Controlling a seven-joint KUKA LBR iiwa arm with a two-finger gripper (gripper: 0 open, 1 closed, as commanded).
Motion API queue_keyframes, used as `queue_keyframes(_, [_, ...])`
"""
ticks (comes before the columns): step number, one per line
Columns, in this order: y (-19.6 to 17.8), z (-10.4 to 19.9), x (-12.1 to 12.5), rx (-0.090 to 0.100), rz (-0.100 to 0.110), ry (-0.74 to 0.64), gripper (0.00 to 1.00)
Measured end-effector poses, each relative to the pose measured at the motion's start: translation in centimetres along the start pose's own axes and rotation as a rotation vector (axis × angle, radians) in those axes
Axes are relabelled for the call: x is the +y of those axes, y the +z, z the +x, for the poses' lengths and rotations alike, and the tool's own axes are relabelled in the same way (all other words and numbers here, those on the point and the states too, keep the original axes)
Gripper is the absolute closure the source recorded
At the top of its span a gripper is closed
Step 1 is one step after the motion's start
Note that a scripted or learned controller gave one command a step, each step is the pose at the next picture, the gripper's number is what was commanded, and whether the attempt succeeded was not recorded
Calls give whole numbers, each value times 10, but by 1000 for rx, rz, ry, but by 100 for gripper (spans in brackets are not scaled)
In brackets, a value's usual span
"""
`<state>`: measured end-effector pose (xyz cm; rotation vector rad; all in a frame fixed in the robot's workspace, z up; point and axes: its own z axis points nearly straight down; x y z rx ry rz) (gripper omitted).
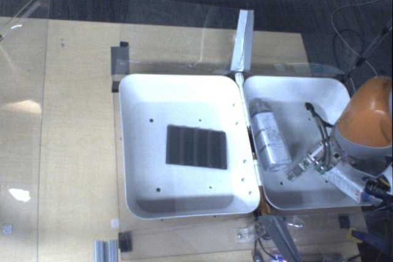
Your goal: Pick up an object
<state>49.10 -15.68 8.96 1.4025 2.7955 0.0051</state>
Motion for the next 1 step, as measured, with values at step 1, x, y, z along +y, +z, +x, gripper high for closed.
queue_keyframes(1, [-24,-10,75,8,5,78,0])
